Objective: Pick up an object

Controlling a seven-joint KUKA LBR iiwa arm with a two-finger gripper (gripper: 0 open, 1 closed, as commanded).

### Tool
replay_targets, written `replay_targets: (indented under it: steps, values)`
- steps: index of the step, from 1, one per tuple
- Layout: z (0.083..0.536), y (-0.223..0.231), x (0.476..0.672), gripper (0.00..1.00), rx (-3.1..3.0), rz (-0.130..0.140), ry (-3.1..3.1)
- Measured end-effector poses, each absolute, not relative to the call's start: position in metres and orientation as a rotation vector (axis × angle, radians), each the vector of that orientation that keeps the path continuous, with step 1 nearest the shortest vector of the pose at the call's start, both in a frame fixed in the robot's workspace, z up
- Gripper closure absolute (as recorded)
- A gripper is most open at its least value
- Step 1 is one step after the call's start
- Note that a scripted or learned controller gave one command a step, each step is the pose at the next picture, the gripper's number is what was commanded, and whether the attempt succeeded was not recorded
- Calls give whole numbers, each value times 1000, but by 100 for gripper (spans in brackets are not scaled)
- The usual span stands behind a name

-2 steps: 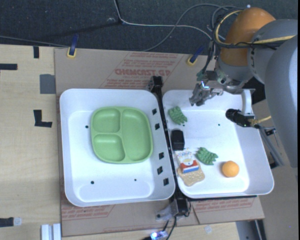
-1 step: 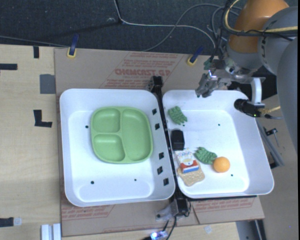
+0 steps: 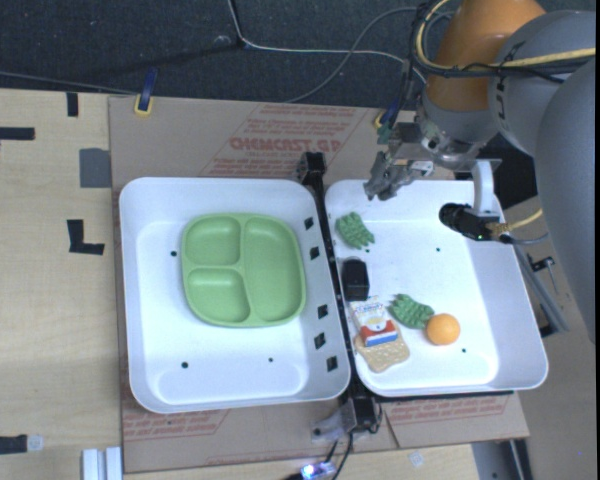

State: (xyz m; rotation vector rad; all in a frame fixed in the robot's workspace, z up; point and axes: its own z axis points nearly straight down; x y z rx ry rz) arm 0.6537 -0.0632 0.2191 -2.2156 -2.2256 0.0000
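A: Looking down from the fixed camera, where does the arm stand?

B: The gripper (image 3: 388, 180) hangs over the far edge of the right bin (image 3: 480, 278), near its back-left corner. Nothing sits between its fingers. Whether they are spread or closed I cannot tell; they are small and dark against the cardboard.

A: And what is there to pick?

B: All of it lies in the right bin. A green leafy piece (image 3: 355, 230) is just below the gripper, near the bin's left wall. A black block (image 3: 354, 277) sits further toward the front. Nearer the front still: a small printed carton (image 3: 378, 336), a second green piece (image 3: 411, 310) beside it, and an orange ball (image 3: 442, 329) touching that piece's right side.

A: The left bin?

B: It holds a green divided plate (image 3: 244, 269), lying flat.

A: So which step is this?

B: I judge it the approach, with no grasp made. The nearest target seems to be the first leafy piece. The next move calls for shifting toward the front, centring over it, and descending with the fingers clear of the bin wall.
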Motion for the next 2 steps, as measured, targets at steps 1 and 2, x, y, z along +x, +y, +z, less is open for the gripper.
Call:
replay_targets:
  steps: [1,2]
  values:
    - [209,-15,631,100,-2216,4,-2224]
    - [222,34,610,100,-2213,1,-2226]
